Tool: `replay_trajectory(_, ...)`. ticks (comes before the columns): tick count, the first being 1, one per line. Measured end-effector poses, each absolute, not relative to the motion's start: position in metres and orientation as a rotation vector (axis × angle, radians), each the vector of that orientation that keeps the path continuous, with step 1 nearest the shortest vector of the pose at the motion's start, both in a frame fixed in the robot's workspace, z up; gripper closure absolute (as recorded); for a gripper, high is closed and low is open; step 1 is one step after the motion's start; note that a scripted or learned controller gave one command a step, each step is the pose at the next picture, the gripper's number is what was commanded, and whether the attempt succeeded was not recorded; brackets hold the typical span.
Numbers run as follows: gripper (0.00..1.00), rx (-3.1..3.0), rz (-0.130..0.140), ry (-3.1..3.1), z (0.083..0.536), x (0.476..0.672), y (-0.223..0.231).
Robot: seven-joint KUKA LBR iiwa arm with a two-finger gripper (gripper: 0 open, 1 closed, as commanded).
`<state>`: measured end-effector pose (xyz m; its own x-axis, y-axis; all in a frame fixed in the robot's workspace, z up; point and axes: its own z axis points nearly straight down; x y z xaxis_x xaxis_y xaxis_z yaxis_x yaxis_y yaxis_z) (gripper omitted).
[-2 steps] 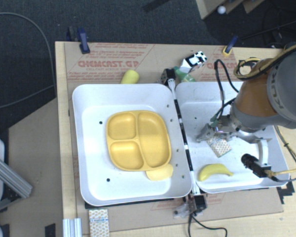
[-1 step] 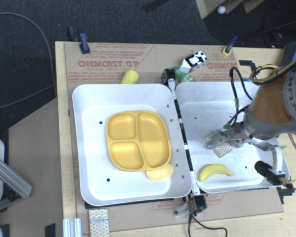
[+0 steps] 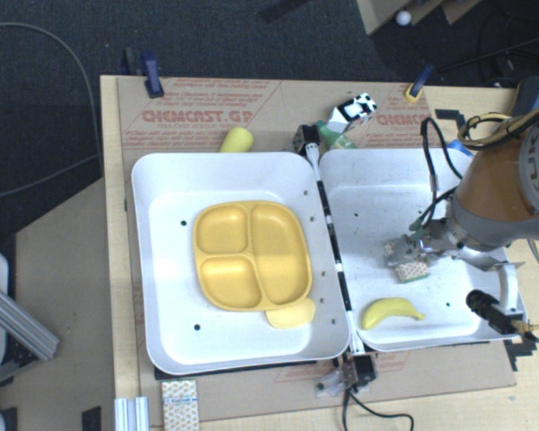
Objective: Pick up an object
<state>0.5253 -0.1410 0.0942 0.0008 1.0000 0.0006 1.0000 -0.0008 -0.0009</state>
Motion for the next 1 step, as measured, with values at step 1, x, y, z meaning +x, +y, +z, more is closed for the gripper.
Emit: replay_trajectory(1, 1.00, -2.219, -0.003, -2.225, 0.1851, 0.5226, -0.0590)
